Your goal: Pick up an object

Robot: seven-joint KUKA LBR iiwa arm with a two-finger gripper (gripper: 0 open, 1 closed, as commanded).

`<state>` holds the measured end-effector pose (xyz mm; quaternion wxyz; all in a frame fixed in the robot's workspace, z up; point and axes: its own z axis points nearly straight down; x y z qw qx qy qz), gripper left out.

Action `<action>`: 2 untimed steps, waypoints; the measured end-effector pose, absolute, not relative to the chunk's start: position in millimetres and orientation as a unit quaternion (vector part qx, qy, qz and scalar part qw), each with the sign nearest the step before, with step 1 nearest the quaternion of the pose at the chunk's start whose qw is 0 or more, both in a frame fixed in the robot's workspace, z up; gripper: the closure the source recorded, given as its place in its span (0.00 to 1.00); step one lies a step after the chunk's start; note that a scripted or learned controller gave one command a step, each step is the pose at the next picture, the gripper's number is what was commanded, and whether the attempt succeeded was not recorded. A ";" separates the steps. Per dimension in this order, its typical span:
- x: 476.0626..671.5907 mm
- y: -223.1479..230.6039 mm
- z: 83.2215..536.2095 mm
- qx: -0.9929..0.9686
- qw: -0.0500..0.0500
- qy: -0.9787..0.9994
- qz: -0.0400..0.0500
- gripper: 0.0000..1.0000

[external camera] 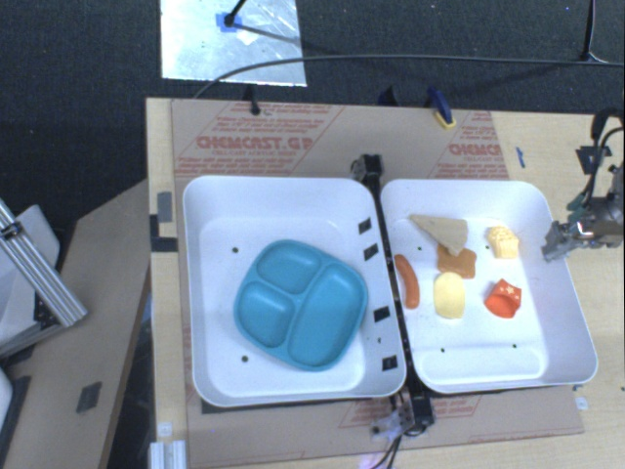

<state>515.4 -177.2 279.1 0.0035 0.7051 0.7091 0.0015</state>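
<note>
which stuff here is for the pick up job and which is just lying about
For the job:
gripper, at the right bin's right rim
sausage
yellow block
red piece
cheese wedge
brown piece
small yellow cube

Lying about:
blue divided plate in the left bin
foil sheet
blue clamp

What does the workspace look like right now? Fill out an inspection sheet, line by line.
Surface: bench under cardboard, bearing two white bins side by side.
Job's things: right bin holds a sausage, tan wedge, brown piece, pale yellow piece, yellow block, red piece.
Clutter: left bin holds a blue divided plate.
Grippers: gripper at the right bin's right rim, holding nothing seen; finger state unclear.
Cables: black cable across the dark floor; wires at the bins' front.
Surroundings: silver sheet beyond the bench; metal frame at left.
</note>
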 end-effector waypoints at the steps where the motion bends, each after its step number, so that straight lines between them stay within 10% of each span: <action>1: 519.3 -133.7 270.8 0.704 0.001 0.711 0.001 1.00; 2: 518.1 -85.7 252.6 0.704 0.000 0.711 0.001 1.00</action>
